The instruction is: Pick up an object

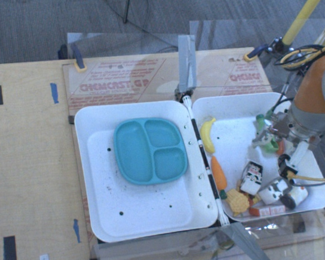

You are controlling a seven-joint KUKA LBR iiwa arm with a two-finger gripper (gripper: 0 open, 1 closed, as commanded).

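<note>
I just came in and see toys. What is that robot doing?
The arm reaches over the right bin, where toy food lies: a banana, a carrot and other small pieces. Its gripper is low among the toys on the far right. The left bin holds a blue plate.

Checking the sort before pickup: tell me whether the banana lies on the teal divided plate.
No. The banana lies in the right bin by its left wall, while the teal divided plate sits in the left bin.

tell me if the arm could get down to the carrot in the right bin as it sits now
Probably yes. The carrot lies uncovered by the divider, with the banana just above it and bare bin floor to its right; the gripper is already over that bin.
</note>
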